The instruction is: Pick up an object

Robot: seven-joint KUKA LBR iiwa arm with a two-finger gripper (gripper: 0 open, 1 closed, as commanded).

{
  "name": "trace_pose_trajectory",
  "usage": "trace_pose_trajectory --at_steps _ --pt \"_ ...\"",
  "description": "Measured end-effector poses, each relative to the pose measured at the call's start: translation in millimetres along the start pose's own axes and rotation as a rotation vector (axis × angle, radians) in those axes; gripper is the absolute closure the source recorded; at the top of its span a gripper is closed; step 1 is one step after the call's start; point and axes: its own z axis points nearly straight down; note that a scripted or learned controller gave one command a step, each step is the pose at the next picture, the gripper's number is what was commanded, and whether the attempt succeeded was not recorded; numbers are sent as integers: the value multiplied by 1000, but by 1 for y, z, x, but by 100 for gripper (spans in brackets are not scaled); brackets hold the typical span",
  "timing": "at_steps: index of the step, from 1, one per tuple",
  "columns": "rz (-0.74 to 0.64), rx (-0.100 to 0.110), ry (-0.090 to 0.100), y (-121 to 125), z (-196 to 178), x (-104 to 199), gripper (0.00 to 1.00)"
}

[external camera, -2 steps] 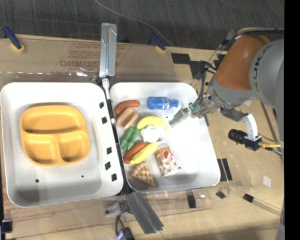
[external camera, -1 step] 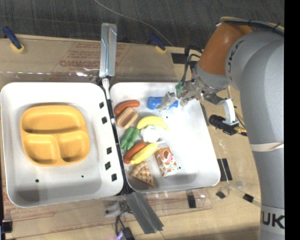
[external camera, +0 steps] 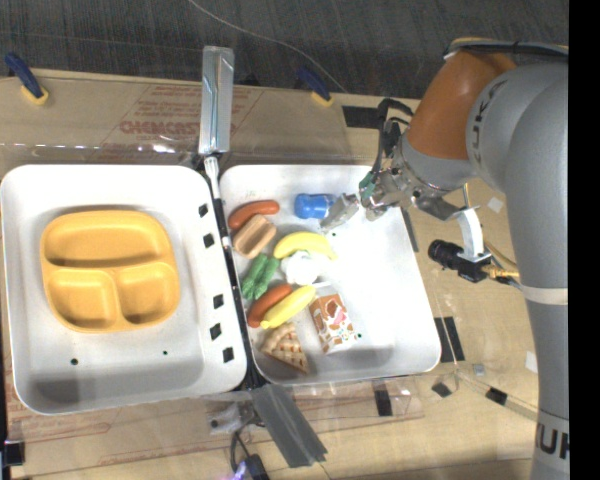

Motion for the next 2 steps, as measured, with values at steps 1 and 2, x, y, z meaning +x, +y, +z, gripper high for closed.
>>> trace_pose_trajectory --at_steps 1,2 --pt "-17 1 1 55 42 48 0" --pt "50 -20 -8 61 60 43 0"
